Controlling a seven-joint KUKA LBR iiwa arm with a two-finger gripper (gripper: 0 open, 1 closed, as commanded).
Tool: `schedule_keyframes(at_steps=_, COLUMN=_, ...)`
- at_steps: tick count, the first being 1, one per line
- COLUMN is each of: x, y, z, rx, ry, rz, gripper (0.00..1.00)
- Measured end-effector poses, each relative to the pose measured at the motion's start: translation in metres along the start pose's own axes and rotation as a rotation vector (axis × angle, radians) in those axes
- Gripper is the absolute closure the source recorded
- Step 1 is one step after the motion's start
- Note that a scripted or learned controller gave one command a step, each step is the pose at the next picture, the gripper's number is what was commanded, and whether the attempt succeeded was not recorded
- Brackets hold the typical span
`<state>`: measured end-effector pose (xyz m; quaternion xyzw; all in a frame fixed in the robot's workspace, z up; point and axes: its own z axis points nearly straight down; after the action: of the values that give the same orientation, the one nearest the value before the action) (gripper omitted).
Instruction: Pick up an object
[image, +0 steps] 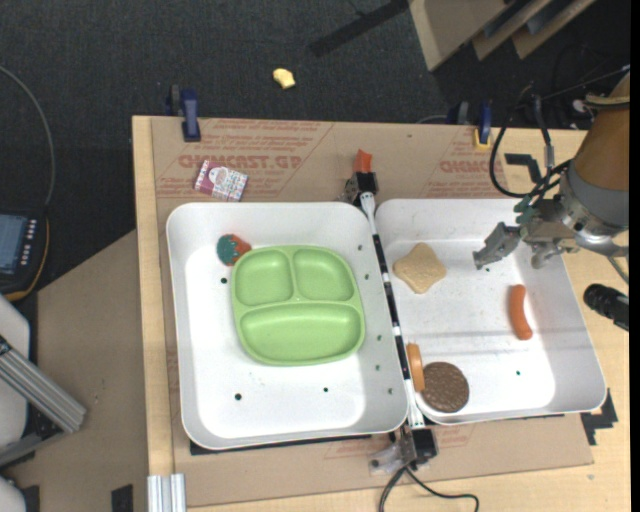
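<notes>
My gripper (518, 250) hovers over the back right part of the right bin (560, 395), open, with nothing between its fingers. An orange sausage (520, 311) lies in the bin just in front of the gripper. A tan bread slice (419, 268) lies to the gripper's left. A brown round patty (444, 386) sits at the bin's front left corner, next to a small orange piece (413, 362). In the left bin (200, 390) a green divided plate (297, 303) lies flat, with a small red and green object (233, 248) at its back left.
A divider rail (385, 300) runs between the two bins. A small patterned card (220, 179) lies on the cardboard behind the left bin. Blue clamps (187, 112) hold the board's back edge. Black cables (520, 150) hang near the arm.
</notes>
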<state>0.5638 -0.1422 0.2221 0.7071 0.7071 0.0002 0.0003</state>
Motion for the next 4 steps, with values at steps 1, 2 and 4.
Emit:
schedule_keyframes(at_steps=1, x=-0.061, y=0.029, z=-0.004, rx=-0.005, ry=-0.004, rz=0.003, gripper=0.00)
schedule_keyframes(at_steps=2, x=-0.077, y=0.025, z=0.102, rx=0.009, ry=0.002, rz=0.002, gripper=0.00)
schedule_keyframes(at_steps=4, x=-0.069, y=0.005, z=0.127, rx=-0.002, ry=-0.001, rz=0.001, gripper=1.00)
